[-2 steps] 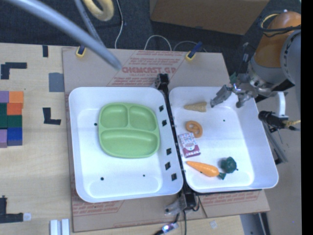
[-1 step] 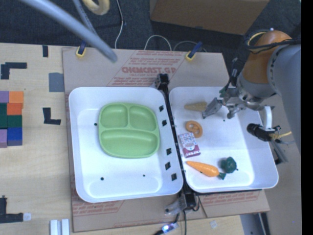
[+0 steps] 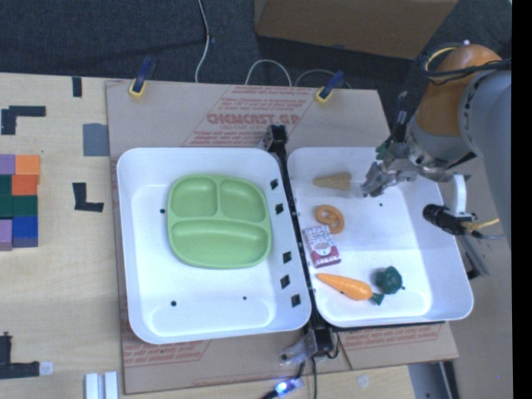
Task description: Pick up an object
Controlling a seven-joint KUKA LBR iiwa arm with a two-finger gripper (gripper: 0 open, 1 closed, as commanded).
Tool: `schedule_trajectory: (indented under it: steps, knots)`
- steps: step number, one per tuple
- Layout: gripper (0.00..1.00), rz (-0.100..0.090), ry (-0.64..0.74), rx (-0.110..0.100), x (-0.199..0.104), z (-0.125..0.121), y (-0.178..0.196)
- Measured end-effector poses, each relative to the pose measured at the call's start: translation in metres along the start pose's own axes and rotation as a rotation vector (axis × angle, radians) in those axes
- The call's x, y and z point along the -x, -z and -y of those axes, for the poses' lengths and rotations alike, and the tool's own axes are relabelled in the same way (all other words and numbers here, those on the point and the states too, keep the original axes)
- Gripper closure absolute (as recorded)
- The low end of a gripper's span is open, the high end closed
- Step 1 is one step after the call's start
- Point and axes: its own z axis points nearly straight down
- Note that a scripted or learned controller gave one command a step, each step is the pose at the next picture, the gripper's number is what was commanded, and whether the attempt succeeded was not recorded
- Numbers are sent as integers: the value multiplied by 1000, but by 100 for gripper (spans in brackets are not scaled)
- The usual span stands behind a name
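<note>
The right bin (image 3: 416, 248) holds a tan cone-shaped piece (image 3: 333, 181) at its back, a pretzel (image 3: 329, 217) below that, a small pink packet (image 3: 321, 245), an orange carrot (image 3: 346, 285) and a dark green toy (image 3: 387, 279) at the front. My gripper (image 3: 373, 184) hangs low over the back of this bin, just right of the cone, pointing down-left. Nothing shows between its tips. The left bin (image 3: 137, 214) carries a green divided plate (image 3: 220, 221).
Both bins rest on a cardboard sheet (image 3: 241, 115) held by clips. Coloured blocks (image 3: 20, 199) sit at the far left of the bench. A cardboard box (image 3: 357, 7) stands behind. The arm's grey body (image 3: 490, 123) fills the right side.
</note>
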Motion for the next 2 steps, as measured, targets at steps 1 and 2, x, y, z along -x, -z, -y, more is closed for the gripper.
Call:
schedule_trajectory:
  steps: [1,2]
  knots:
    - [100,1,-3,4,0,9,51]
    - [100,1,-2,4,6,4,97]
